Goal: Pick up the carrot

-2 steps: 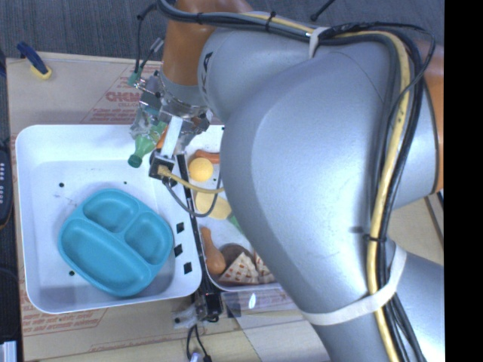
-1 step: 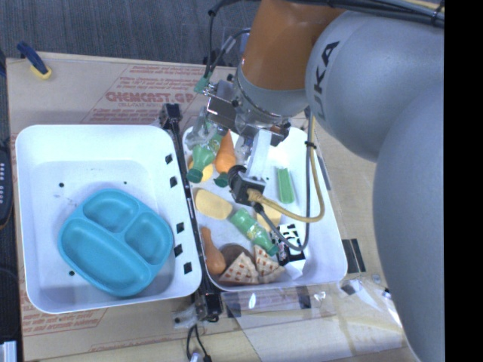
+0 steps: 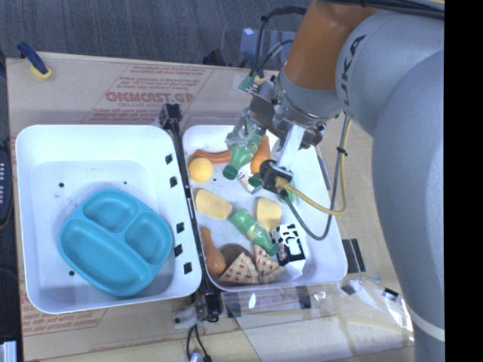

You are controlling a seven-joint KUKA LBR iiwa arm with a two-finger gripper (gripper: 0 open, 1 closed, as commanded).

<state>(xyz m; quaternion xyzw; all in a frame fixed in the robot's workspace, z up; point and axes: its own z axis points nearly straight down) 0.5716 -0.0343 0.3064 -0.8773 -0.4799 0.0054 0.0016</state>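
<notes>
The grey arm with the orange band (image 3: 332,36) reaches in from the right and ends above the far part of the right shallow white bin (image 3: 324,240). The left shallow white bin (image 3: 45,157) holds a blue plastic plate with three compartments (image 3: 115,240). Both bins rest on a brown cardboard sheet printed with red lettering (image 3: 151,89).

The two-finger gripper (image 3: 253,145) is down among the items at the far end of the right bin. An orange tapered carrot (image 3: 261,155) sits upright between its fingers, beside a green plastic bottle (image 3: 239,159); the gripper is closed around the carrot.

Other contents of the right bin, in order of size:
- a second green bottle (image 3: 253,231), lying near the centre;
- a yellow wedge-shaped block (image 3: 213,204);
- a pale yellow rounded piece (image 3: 268,212);
- two pizza-slice pieces (image 3: 249,266) at the near wall;
- a round yellow fruit (image 3: 200,170);
- an orange sausage-shaped item (image 3: 213,156) at the far wall;
- a black-and-white tag (image 3: 290,241).
</notes>
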